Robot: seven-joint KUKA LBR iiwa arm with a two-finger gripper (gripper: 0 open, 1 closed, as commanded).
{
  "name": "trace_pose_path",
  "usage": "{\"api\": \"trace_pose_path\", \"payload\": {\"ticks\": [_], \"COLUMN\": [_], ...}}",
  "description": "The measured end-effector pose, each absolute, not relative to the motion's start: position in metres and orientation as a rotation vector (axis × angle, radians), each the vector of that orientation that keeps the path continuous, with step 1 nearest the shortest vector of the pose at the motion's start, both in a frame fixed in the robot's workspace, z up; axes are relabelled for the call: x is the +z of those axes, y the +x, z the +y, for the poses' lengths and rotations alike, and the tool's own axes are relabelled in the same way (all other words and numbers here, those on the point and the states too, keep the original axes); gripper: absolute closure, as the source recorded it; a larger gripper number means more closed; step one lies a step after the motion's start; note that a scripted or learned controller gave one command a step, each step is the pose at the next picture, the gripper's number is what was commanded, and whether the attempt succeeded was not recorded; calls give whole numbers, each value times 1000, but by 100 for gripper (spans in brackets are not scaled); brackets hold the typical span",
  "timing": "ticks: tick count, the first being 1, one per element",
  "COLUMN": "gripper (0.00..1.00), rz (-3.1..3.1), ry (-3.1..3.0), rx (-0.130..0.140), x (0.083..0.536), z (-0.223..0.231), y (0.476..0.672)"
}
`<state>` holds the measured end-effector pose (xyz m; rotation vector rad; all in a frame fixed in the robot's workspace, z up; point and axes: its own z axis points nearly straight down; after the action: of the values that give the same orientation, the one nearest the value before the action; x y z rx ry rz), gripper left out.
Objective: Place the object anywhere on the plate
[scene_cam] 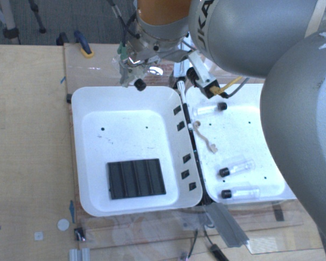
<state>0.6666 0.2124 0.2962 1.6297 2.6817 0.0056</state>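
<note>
Hovering gripper (131,79) at left bin (87,145) far rim, plate (136,178) near front wall

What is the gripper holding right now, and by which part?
It cannot be told: the gripper sits above the left bin's far rim, and nothing clearly shows between its fingers.

The hand (135,74) hangs just past the left bin's (87,145) 12 o'clock rim, over the surface (27,145). A dark ribbed plate (136,178) lies in that bin toward 6 o'clock. In the right bin (271,189), three clear black-capped tubes lie: one (211,109) at 11 o'clock, two (236,167) (240,192) near 6 o'clock.
</note>
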Motion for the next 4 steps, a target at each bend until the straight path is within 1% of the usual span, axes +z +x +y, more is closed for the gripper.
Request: {"api": "trace_pose_path", "payload": {"ticks": [1,2,3,4], "gripper": [100,100,100,100], "rz": [2787,2817,2930,2984], "ry": [1454,1382,1120,976], "rx": [-1,5,6,3], "x": [253,265,271,280], "z": [214,215,219,207], "y": [666,667,663,659]}}
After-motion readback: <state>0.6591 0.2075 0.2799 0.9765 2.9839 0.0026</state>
